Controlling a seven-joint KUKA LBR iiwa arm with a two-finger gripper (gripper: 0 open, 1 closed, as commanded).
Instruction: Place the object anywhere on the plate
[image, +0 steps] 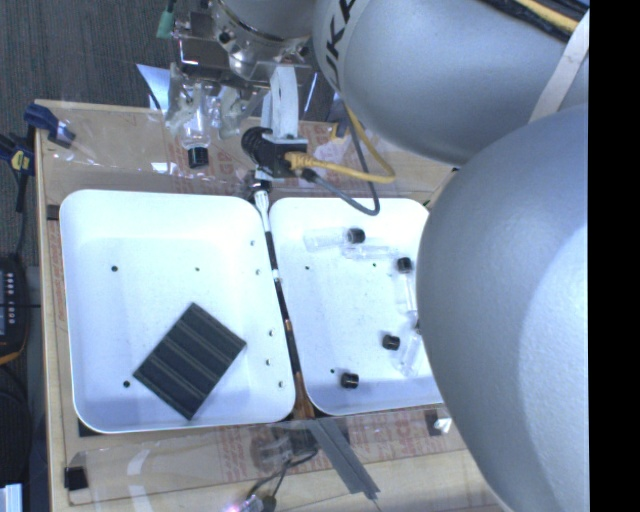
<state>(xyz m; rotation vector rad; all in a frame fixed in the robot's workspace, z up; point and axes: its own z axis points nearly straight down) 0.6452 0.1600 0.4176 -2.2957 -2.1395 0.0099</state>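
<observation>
A dark grey ribbed plate (190, 360) lies flat and turned at an angle in the front half of the left bin (90, 215). In the right bin (330, 400) lie clear plastic pieces (330, 241) with small black caps (348, 380), spread from the back to the front. My gripper (198, 125) hangs high over the bench's back edge, behind the left bin's far right corner, well away from the plate and the clear pieces. A small dark bit (197, 157) shows at its lower end; I cannot make out what it is.
The arm's large grey links (500, 250) cover the right bin's right side. A black divider strip (280, 300) runs between the bins. Blue clamps (40, 120) sit at the bench's back left corner, and a metal bracket (335, 455) lies in front of the bins.
</observation>
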